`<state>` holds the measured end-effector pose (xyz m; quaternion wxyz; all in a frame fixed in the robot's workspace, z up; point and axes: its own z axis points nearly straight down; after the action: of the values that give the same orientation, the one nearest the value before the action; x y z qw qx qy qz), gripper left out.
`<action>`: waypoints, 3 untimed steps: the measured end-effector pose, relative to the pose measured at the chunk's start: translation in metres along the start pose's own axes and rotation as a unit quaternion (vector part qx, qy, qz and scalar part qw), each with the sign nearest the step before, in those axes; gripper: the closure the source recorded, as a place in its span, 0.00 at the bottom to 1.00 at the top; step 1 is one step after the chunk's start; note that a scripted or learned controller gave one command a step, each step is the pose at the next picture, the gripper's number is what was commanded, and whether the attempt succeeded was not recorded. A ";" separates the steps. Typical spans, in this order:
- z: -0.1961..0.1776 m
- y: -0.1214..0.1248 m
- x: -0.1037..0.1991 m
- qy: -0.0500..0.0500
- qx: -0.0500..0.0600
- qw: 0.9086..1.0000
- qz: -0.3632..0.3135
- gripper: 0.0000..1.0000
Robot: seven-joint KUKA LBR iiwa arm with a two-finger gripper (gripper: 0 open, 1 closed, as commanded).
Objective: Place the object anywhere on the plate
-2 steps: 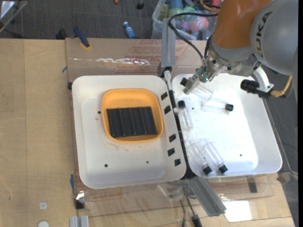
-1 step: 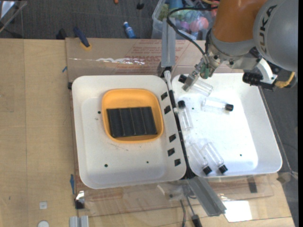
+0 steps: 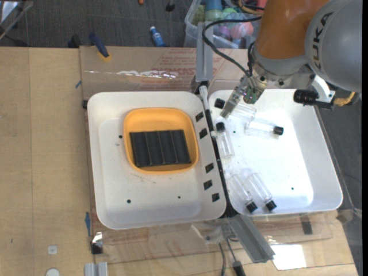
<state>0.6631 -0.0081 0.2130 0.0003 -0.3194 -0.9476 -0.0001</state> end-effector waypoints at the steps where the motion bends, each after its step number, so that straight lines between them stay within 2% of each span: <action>1: 0.028 -0.001 0.005 0.000 0.000 0.999 -0.048 1.00; 2: 0.027 -0.001 0.004 0.000 0.000 0.999 -0.048 0.00; 3: -0.041 -0.032 -0.020 -0.003 -0.002 0.998 -0.068 0.00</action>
<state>0.6597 -0.0461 0.2539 -0.0034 -0.2541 -0.9672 -0.0006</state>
